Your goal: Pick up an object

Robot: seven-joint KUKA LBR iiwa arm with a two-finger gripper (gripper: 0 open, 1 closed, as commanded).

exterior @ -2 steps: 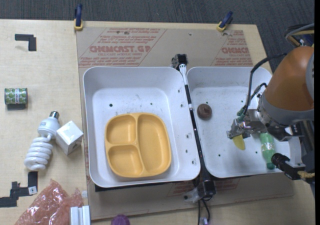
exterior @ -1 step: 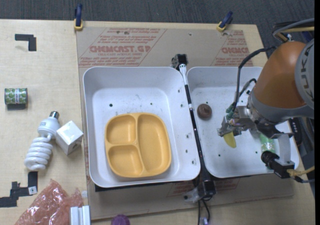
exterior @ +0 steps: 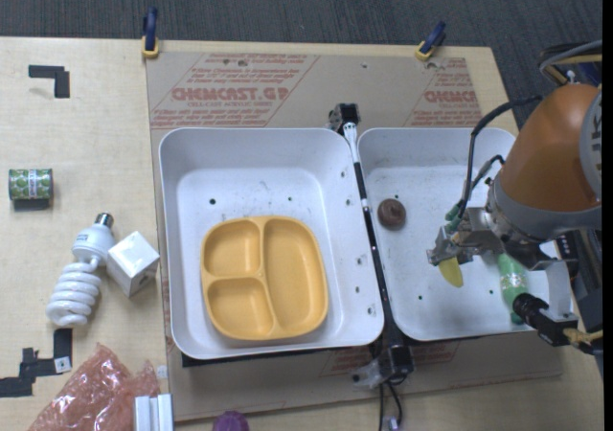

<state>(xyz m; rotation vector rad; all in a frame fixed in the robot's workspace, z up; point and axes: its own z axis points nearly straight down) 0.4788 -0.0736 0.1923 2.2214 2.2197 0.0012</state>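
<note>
The orange-banded arm [exterior: 556, 156] sits closest to the lens, and under it the gripper [exterior: 452, 249] is parked low in the right bin [exterior: 402, 156], though whether it's spread or pinched can't really be made out. A yellow object [exterior: 451, 273] is seen right below the gripper, a green object [exterior: 511, 278] just beside it, and a small brown round piece [exterior: 390, 214] further left. A yellow divided plate [exterior: 263, 278] is laid in the left bin [exterior: 192, 170].
</note>
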